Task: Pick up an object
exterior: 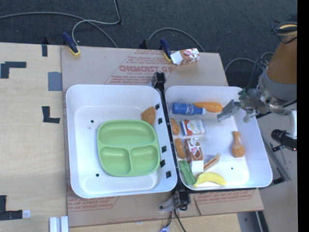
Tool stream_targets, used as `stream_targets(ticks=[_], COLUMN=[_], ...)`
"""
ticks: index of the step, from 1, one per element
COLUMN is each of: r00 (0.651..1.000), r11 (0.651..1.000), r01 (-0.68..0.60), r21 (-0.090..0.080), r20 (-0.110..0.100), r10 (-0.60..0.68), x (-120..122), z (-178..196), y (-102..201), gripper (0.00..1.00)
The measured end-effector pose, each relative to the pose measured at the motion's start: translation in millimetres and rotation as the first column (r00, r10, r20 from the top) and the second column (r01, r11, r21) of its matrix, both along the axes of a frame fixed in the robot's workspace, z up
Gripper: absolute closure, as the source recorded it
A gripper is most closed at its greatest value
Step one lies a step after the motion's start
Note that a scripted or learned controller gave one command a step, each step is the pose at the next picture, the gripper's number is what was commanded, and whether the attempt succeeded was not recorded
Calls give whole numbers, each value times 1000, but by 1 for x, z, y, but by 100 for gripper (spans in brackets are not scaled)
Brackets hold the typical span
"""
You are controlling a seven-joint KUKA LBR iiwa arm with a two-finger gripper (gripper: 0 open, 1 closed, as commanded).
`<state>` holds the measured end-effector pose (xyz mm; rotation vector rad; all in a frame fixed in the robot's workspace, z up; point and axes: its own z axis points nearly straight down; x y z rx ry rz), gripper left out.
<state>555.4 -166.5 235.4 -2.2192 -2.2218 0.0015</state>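
My gripper (235, 115) hangs over the right bin (256, 170) near its upper right corner, open, with nothing between its fingers. Just left of it lie an orange carrot (208, 107) and a blue bottle (186, 109). An orange drumstick (236, 145) lies below the gripper on the bin floor. Along the bin's left side are a small red-and-white carton (193, 127), a second carton (194, 150), a bread roll (179, 148), a green vegetable (185, 171) and a yellow banana (210, 180).
The left bin (77, 129) holds a green divided plate (128, 146) and an orange nugget (148, 114) near its upper right corner. A small carton (186, 56) lies on the cardboard behind the bins. Blue clamps (70, 43) and cables sit at the back edge.
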Motion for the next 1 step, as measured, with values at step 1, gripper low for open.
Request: stream_targets(ticks=[1], r00=[1000], r11=[1000], r01=[0], r21=[1], r20=[-4], r10=[0], x=[91], z=[-122], y=[41], gripper=[0])
